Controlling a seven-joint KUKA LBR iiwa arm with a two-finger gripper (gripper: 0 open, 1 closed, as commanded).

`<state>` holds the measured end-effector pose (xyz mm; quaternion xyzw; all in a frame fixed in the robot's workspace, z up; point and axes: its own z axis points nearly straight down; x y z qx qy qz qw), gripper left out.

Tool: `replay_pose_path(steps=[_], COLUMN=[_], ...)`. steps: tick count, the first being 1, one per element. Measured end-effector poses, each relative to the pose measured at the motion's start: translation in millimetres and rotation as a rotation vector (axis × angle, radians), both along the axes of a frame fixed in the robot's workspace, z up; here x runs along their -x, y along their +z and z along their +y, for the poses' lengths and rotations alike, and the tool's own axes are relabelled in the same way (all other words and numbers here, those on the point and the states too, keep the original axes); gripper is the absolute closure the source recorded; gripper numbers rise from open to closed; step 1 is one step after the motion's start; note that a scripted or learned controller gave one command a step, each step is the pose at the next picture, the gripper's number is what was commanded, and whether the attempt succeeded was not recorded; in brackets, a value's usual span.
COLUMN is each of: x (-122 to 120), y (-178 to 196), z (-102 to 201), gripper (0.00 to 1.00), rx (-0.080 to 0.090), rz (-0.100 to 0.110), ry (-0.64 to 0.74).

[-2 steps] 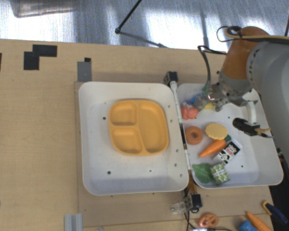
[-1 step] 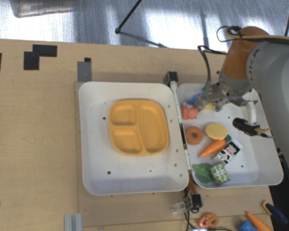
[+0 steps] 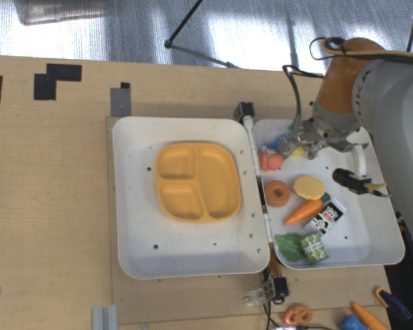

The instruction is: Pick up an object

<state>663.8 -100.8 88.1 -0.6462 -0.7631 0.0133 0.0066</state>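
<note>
The metal two-finger gripper [image 3: 304,143] hangs low in the right white plastic bin [image 3: 372,243], above the smooth orange carrot [image 3: 304,211]; I cannot tell its grip state. The tapered carrot lies diagonally, tip toward the glossy brown doughnut ring [image 3: 277,192].
</note>
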Motion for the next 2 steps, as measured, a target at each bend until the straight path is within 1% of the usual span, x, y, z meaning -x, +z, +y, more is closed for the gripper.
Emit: replay_pose_path(steps=[2], x=[0.0], y=[0.0], z=[0.0], gripper=[0.0], rx=[0.0], rz=[0.0], ry=[0.0])
